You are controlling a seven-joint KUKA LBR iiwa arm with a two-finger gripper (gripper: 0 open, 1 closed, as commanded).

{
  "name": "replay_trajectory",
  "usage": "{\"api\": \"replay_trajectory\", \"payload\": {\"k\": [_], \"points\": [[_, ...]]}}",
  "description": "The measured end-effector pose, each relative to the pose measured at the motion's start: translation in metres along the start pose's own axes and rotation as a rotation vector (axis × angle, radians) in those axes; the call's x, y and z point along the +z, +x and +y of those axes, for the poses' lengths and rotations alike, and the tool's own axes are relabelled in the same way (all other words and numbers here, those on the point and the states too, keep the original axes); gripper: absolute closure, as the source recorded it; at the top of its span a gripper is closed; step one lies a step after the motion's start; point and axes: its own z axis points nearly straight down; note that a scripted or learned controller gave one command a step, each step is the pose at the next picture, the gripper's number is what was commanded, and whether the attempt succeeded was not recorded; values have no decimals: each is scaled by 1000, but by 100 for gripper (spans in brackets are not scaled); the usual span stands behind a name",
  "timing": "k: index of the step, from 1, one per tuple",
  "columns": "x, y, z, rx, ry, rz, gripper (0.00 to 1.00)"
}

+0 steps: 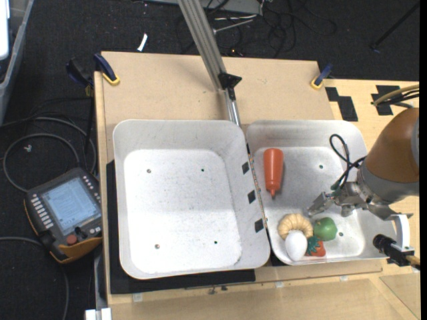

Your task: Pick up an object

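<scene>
1. Objects for picking sit in your right bin, lower right of frame: an orange carrot, croissant, white egg and green ball.
2. Your gripper hangs just above the green ball; I can't tell its state.
3. Nothing looks lifted yet, so the grasp remains.

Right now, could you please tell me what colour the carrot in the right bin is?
Orange; the carrot shows clearly in the camera view.

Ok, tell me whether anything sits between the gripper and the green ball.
Nothing visible does. The gripper hangs just above the green ball in the right bin; the croissant and white egg lie to its left.
</scene>
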Motion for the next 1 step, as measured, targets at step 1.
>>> {"api": "replay_trajectory", "payload": {"k": [1], "points": [[-10, 0, 1, -1, -2, -1, 100]]}}
